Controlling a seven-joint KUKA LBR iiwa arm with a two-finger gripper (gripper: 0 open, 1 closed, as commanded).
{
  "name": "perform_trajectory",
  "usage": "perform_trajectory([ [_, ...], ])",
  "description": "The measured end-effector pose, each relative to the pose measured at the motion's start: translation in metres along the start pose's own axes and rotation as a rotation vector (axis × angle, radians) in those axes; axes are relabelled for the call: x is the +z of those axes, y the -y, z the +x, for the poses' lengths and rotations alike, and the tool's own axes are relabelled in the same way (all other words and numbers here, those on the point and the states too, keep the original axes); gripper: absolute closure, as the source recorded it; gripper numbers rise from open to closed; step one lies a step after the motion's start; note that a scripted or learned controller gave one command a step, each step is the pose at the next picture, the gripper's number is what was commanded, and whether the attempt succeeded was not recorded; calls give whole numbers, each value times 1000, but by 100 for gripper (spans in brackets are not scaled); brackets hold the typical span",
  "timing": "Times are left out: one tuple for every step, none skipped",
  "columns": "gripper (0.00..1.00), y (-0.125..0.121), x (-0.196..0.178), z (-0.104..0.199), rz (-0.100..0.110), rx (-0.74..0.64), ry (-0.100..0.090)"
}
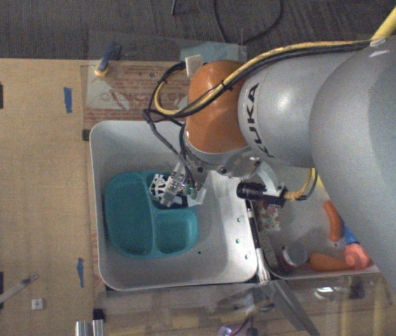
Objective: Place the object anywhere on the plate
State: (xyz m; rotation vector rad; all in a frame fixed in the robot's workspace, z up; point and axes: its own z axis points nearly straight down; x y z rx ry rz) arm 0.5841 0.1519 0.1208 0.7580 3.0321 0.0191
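A teal plate (pixel 141 219) with divided compartments lies in the left white bin (pixel 113 142). My gripper (pixel 174 189) hangs over the plate's upper right edge, below the orange wrist band (pixel 212 110). A small black-and-white patterned object (pixel 160 185) sits right at the gripper's tip, over the plate's rim. The wrist hides part of it, so I cannot tell whether it is held or resting on the plate.
The right bin (pixel 268 261) holds orange items (pixel 332 219), a pink one (pixel 357 256), a grey cylinder (pixel 296 253) and a speckled piece (pixel 271 218). The big grey arm (pixel 324 110) covers most of that bin. Blue tape marks (pixel 68 99) dot the wooden bench at left.
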Motion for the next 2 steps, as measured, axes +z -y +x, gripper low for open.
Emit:
perform_trajectory([
  [0,1,1,-1,1,2,3],
  [0,12,12,-31,-1,6,-9],
])
